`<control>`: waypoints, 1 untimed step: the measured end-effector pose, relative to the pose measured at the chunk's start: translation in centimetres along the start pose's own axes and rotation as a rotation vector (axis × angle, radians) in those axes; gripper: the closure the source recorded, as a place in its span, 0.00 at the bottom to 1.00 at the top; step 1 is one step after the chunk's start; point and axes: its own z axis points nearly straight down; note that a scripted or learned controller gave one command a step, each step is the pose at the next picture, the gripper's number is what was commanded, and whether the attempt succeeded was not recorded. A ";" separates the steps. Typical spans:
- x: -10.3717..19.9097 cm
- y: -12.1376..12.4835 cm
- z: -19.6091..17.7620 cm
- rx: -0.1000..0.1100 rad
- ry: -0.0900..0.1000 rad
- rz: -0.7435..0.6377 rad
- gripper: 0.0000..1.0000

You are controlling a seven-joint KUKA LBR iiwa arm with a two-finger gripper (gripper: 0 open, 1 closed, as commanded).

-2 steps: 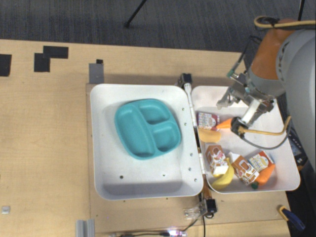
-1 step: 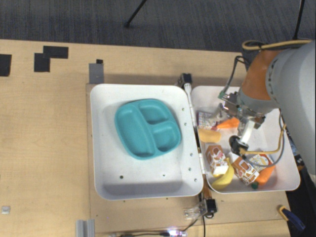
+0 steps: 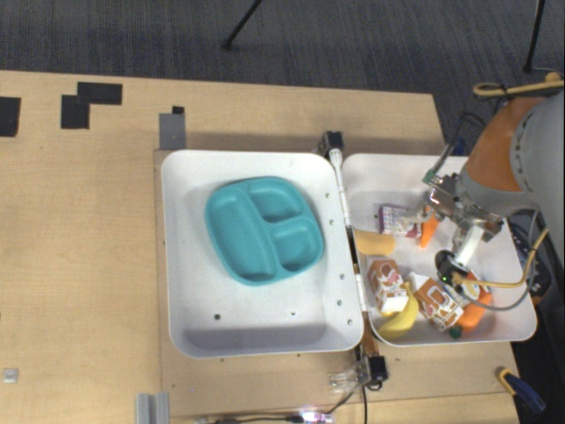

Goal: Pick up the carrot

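Carrot (image 3: 428, 230) is standing nearly upright in the right bin (image 3: 521, 329), sitting right under the gripper (image 3: 434, 208); can't tell if it's clamping anything.

One fixed camera looks down (at a slant) on both bins (image 3: 265, 170).

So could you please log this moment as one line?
gripper over right bin | orange carrot at its tip | grasp unclear | blue tray in left bin

The gripper (image 3: 439, 203) hangs over the right bin (image 3: 512, 329), beside a carrot (image 3: 428, 230).
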 end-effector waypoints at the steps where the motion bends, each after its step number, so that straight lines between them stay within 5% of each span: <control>1: 0.5 0.3 -1.4 -0.008 0.006 -0.008 1.00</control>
